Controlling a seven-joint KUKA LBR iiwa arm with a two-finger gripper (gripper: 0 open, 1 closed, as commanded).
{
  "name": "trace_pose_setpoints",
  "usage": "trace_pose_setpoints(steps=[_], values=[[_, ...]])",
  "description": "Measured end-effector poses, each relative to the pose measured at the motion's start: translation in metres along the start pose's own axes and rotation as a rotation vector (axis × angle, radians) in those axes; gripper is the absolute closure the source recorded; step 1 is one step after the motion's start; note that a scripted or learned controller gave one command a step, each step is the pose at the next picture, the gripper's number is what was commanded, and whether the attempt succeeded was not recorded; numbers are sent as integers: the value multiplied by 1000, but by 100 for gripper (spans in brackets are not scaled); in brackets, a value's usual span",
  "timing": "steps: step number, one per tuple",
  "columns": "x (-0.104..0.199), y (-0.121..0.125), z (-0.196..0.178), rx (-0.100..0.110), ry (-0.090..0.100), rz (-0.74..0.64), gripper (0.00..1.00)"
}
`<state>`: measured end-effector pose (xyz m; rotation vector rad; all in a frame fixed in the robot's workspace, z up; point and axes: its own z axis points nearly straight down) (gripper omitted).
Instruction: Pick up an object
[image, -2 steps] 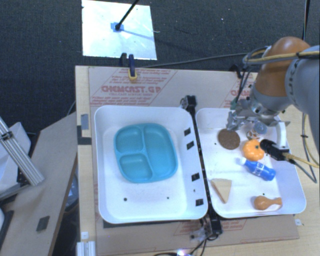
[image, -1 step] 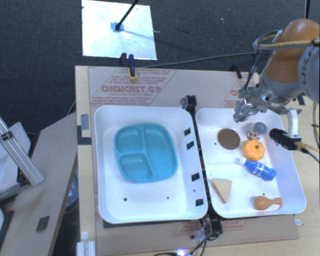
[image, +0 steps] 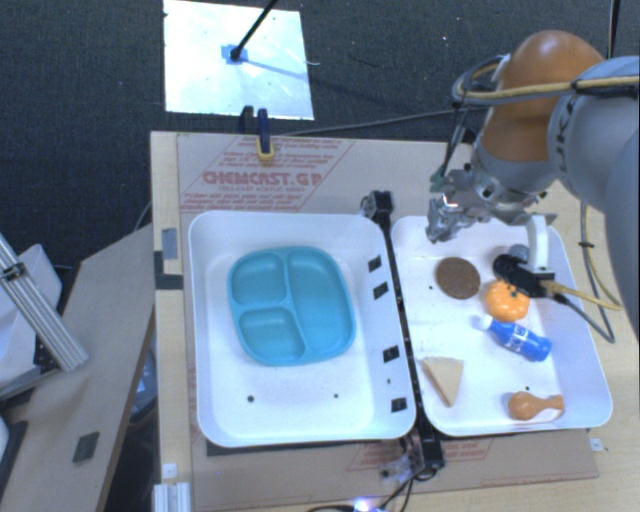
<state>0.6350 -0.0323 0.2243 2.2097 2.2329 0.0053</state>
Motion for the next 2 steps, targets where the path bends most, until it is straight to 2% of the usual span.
trace_pose_setpoints(steps=[1,2], values=[[51,-4,9,1,-1,1,100],[117,-5,3,0,1,-1,100]])
